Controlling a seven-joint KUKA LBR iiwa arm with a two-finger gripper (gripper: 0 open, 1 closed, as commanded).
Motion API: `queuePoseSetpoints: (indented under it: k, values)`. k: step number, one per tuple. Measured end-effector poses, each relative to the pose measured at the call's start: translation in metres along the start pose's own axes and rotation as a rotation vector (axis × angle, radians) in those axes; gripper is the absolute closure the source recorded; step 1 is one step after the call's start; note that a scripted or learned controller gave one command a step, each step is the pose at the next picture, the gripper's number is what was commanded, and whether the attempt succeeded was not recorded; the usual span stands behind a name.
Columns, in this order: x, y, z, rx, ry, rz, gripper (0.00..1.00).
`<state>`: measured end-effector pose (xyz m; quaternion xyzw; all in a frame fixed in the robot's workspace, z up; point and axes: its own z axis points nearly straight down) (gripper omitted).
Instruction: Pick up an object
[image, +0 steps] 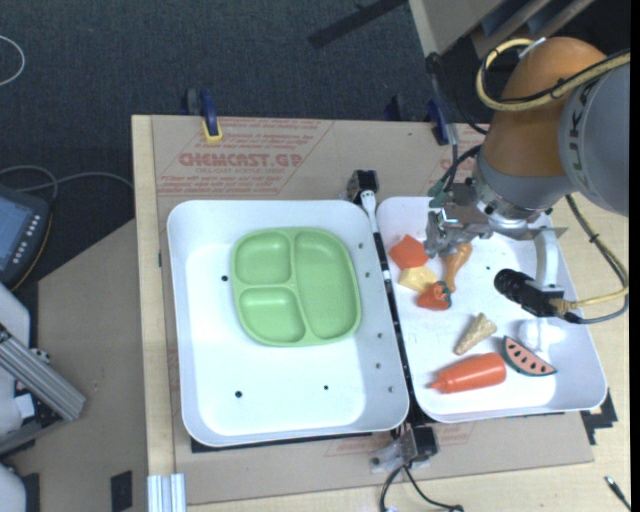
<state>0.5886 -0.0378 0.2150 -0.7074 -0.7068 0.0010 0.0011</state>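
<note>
Gripper (447, 243), finger state indiscernible, poised beside a light, rigid toy carrot (456, 262), best pinched across its narrow shaft.

I work in a robotics lab, not a kitchen: my bench (250, 150) is a board still wearing its printed protective paper, held by clamps (209, 112) at the far edge. Two white bins (190, 300) sit side by side holding toy food, with loose cables (30, 182) trailing across dark carpet (150, 50).
</note>
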Motion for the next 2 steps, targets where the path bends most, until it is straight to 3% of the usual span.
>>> queuePoseSetpoints:
  k: [1, 2]
  values:
    - [0.002, 0.007, -0.011, -0.006, -0.001, -0.002, 1.0]
    - [0.006, -0.006, -0.001, 0.0, 0.0, 0.0, 1.0]
